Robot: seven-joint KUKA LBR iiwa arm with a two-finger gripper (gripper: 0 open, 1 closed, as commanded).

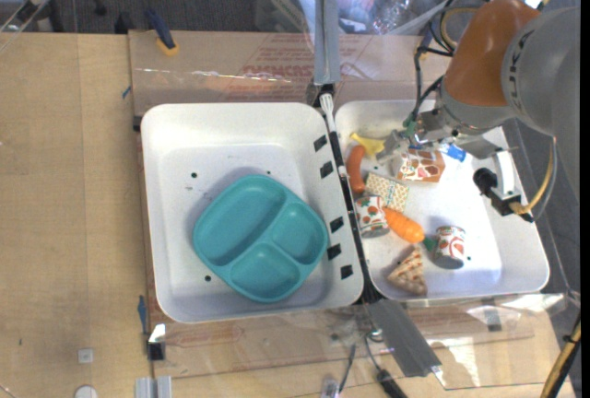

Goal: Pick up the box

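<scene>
Gripper [417,131] is low in the right bin [525,249] near its back edge, just above the box [421,168]; can't tell its state. Box sits back-centre in that bin, orientation too small to read. Carrot [403,224] and pizza slice [407,271] crowd the front; teal plate [261,238] fills the left bin [166,203].

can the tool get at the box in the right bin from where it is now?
Probably yes. The tool hangs right at the box near the right bin's back, nothing lies on top of it. A patterned carton crowds its near-left corner, so finger room is tight there.
</scene>
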